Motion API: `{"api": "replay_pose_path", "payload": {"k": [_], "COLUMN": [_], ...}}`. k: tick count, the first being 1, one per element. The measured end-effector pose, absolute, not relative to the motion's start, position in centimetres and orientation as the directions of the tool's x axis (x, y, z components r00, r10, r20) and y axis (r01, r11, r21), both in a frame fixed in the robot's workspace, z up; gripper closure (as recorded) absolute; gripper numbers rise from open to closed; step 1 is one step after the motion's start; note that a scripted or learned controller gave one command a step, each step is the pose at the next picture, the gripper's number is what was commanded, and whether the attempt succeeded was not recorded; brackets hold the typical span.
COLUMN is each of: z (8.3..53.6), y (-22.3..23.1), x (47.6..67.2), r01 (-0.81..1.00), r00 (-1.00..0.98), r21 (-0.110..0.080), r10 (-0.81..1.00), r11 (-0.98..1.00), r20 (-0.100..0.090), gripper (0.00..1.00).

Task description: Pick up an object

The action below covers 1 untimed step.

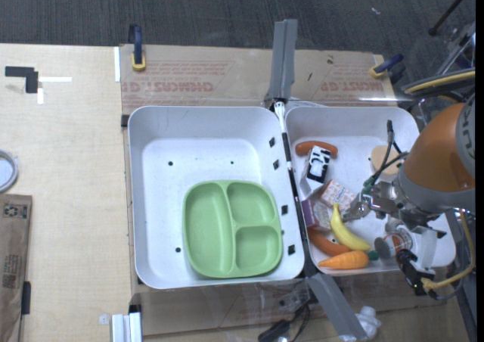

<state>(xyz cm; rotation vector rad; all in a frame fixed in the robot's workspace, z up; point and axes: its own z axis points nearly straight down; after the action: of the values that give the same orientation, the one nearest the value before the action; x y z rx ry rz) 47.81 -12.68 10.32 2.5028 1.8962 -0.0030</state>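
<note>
The gripper hovers in the right bin, beside the banana, which lies at its seven o'clock; whether its fingers are spread seems impossible to tell.

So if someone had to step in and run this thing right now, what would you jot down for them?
End effector: low in the right bin, beside the banana; nothing seen between its fingers, and whether they are open or shut cannot be told.
Right bin: banana, carrot, sausage, a black-and-white item, a small packet and other bits, crowded together.
Left bin: a green divided plate.
Done: arm is over the pile.
Left: grip one object and lift it clear.
</note>
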Motion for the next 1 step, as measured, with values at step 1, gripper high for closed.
{"api": "replay_pose_path", "payload": {"k": [1], "z": [9.06], "y": [-11.86], "x": [57.8], "r01": [0.989], "r00": [0.146], "r21": [-0.002], "r10": [0.989], "r11": [-0.146], "r20": [-0.001], "gripper": [0.0]}}
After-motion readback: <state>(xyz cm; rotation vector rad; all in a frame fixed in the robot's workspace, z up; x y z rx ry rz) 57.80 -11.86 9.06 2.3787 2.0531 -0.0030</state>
